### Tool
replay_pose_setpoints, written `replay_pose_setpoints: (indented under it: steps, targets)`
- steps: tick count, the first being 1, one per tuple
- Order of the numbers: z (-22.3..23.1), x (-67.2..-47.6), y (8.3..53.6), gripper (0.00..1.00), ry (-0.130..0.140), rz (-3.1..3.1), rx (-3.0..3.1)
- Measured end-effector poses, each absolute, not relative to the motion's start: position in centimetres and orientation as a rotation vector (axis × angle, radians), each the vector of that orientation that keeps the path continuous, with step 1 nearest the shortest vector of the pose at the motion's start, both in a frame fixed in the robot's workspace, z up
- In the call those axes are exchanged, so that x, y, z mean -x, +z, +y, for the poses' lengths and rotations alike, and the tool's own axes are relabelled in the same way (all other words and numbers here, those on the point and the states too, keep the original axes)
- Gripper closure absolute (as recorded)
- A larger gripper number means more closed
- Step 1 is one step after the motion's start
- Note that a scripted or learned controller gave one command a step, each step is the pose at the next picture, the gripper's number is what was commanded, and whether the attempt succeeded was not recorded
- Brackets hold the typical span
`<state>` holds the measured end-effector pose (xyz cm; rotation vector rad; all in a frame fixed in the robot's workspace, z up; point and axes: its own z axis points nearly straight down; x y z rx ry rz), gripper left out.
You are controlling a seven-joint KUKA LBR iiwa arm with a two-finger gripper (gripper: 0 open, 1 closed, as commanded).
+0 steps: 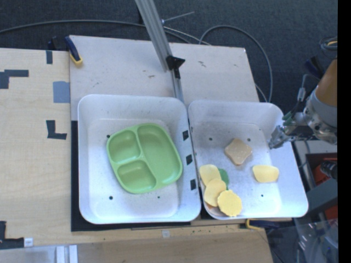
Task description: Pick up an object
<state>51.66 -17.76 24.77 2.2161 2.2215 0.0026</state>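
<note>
From above, two white bins sit side by side on the counter. The left bin fills the centre-left of the frame, and inside it lies a green divided tray with three compartments, turned at a slant.

The right bin holds the loose pieces. A tan, bread-like piece lies near the middle of that bin. To its lower right, apart from it, rests a yellow wedge-shaped piece. Down at the bin's lower left corner, a cluster of yellow round pieces overlaps one another, with a bit of green object peeking out between them at the upper right of the cluster.

At the right edge of the frame comes the arm, grey with orange showing above. Its jaws hang at the right bin's upper right rim, above and to the right of the yellow wedge-shaped piece and well to the right of the tan piece. Nothing is visibly between them; whether they stand open or closed, I cannot tell from here.

A metal pole slants down from the top of the frame toward the seam between the bins.
</note>
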Motion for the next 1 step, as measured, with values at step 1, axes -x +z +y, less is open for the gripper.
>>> replay_pose_setpoints:
  steps: [1]
  targets:
    - [-12.33, -51.8, 25.38, 1.0, 0.002, 2.23, -2.214]
